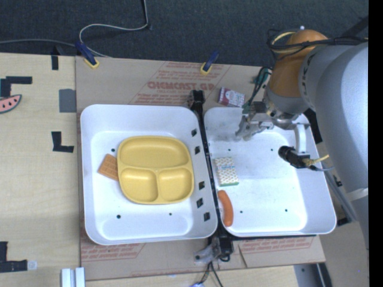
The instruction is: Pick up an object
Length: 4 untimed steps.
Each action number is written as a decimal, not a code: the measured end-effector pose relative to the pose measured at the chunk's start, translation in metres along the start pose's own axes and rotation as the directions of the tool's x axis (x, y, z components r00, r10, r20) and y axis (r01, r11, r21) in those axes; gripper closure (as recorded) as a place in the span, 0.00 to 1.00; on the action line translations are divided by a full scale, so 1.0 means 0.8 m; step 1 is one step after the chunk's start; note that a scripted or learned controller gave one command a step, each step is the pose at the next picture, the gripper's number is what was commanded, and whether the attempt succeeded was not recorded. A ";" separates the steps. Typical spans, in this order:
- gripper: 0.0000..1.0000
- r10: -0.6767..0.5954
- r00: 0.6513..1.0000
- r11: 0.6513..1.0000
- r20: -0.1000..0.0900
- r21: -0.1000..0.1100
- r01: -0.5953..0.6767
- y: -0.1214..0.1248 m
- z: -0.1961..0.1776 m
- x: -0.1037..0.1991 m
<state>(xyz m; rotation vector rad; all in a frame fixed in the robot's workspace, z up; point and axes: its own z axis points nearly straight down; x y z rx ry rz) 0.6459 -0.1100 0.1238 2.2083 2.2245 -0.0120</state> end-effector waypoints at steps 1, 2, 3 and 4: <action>0.00 0.000 1.000 1.000 0.000 0.001 0.000 0.000 0.000 0.000; 0.00 0.005 1.000 1.000 -0.009 -0.002 -0.005 -0.020 0.047 0.003; 1.00 0.005 1.000 1.000 -0.007 -0.004 -0.005 -0.019 0.034 0.002; 1.00 0.004 1.000 1.000 -0.007 -0.003 -0.004 -0.020 0.023 0.003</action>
